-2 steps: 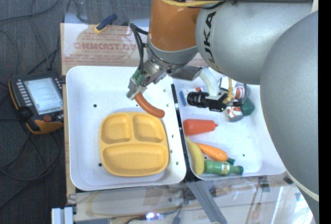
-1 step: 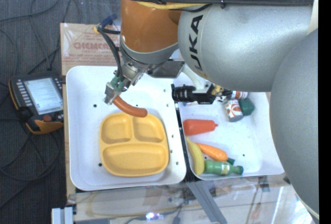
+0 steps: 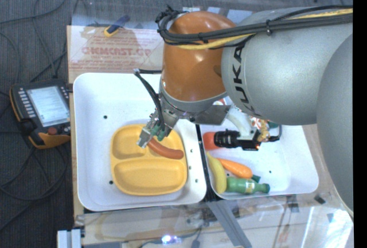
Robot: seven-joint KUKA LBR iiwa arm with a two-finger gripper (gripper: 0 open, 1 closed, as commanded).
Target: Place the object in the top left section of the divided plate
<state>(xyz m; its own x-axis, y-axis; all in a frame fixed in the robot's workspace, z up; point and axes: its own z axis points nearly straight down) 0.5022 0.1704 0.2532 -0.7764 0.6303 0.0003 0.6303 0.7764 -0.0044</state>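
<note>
Sausage (image 3: pixel 167 150), reddish-brown, lies in the far right section of the yellow divided plate (image 3: pixel 150 176), slanting from the plate's middle toward its right rim. The gripper (image 3: pixel 151 135) sits right over the sausage's left end, at the ridge between the two far sections; whether its jaws are open or closed on the sausage cannot be told. The plate rests in the left white bin (image 3: pixel 97 98). In the right bin (image 3: pixel 298 175) lie a banana (image 3: pixel 215 173), a carrot (image 3: pixel 234 168) and a green bottle (image 3: pixel 246 186), close together near its front left corner.
</note>
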